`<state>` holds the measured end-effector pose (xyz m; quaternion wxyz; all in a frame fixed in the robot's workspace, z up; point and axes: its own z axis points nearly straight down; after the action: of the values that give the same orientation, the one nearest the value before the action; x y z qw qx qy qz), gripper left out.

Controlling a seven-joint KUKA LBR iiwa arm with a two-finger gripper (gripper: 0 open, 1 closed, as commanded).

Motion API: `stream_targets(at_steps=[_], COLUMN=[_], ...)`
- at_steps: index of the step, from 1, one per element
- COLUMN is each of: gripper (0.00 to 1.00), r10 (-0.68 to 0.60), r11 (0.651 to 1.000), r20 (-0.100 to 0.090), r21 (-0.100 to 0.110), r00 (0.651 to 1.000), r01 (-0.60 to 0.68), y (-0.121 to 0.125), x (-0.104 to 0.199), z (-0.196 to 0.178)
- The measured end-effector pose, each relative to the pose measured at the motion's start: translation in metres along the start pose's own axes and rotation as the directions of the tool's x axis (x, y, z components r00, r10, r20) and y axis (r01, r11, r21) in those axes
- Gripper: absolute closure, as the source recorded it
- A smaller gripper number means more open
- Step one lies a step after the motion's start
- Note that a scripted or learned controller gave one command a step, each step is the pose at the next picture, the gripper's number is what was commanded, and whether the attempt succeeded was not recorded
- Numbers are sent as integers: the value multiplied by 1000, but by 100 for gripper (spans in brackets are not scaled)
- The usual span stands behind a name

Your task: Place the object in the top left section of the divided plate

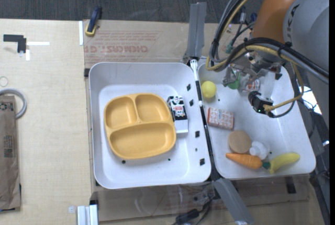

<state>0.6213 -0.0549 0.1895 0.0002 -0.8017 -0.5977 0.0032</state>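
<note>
The desk carried 2 shallow white bins side by side. The arm, grey with an orange band, reached in from the right and hung over the far part of the right bin. The left bin held the yellow divided plate, with 3 sections, all bare; its top left section lay at the plate's far left. A small black-and-white carton lay just beside the plate's right rim.

In the right bin lay a yellow banana-like toy, an orange carrot, a tan disc, a small pink-and-white box, a whitish piece and a yellow lemon-like ball by the divider.

The tool sat among cables at the far end of that bin, and whether it was wide, narrow or holding anything could not be told; a green and red patch showed there, too tangled to read.

Which object the task meant was not plain. Judged from looks, the ball nearest the tool would be light, stiff and smooth, apt to roll or slip, so a hold across its middle seemed best. The arm's bulk and hoses hid the bin's far right corner.
</note>
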Motion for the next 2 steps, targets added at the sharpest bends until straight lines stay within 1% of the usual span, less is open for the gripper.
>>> stream_targets(at_steps=[1, 2], gripper=[100, 100], r10=[-203, -373], r11=[979, 928], r20=[-2, -1], r21=[-4, -2], r00=[979, 928], r01=[203, 373], y=[2, -66], x=[83, 103], z=[-35, -2])
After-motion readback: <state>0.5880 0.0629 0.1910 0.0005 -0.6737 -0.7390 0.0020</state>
